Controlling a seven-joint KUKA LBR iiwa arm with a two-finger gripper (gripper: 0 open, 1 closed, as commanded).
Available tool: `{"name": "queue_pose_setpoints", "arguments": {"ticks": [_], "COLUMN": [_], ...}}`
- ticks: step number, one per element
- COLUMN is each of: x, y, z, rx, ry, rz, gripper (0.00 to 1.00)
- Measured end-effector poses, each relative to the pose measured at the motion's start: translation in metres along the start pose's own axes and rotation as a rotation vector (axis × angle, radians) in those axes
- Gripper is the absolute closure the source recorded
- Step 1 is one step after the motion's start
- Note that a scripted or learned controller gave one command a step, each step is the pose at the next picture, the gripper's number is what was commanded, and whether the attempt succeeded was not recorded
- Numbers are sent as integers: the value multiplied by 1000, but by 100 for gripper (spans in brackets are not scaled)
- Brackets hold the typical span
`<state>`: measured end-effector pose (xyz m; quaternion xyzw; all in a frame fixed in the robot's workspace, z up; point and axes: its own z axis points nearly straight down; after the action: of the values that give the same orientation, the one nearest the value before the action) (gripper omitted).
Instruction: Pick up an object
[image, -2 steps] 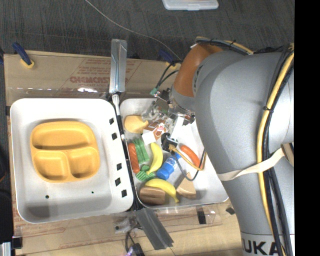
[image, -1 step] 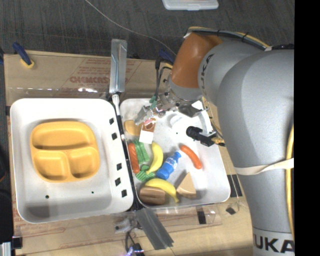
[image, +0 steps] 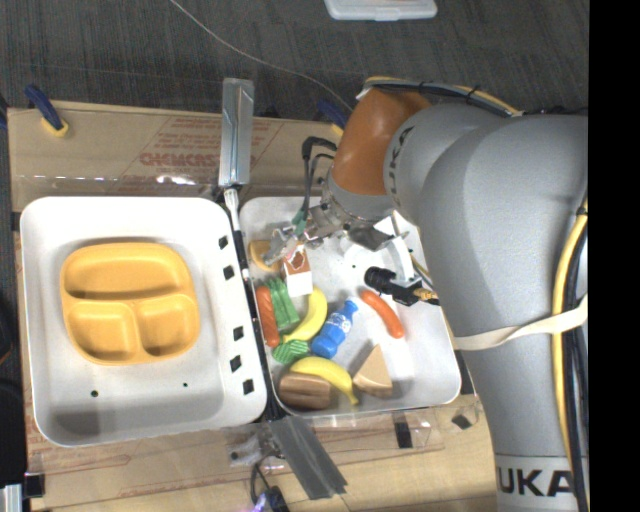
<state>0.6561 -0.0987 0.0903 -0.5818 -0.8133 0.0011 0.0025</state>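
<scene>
The gripper (image: 297, 238) hangs in the right bin (image: 440, 360), close over a small carton (image: 296, 270) at the upper end of the banana (image: 312, 316) — open or closed, I cannot tell. Things crowd tightly around the banana — the gripper may hit a neighbour and slip off the carton.

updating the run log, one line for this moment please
gripper: over right white bin | nearest: small white-and-red box | left white bin: yellow divided tray | grasp: unconfirmed

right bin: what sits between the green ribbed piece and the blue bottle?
A yellow banana curves between the green piece and the blue bottle, close against both, as the camera view shows.
</scene>
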Motion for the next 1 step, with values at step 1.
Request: {"name": "queue_pose_setpoints", "arguments": {"ticks": [1], "x": [1], "y": [3], "z": [-13], "rx": [-5], "ry": [-2], "rz": [-5], "gripper": [100]}}
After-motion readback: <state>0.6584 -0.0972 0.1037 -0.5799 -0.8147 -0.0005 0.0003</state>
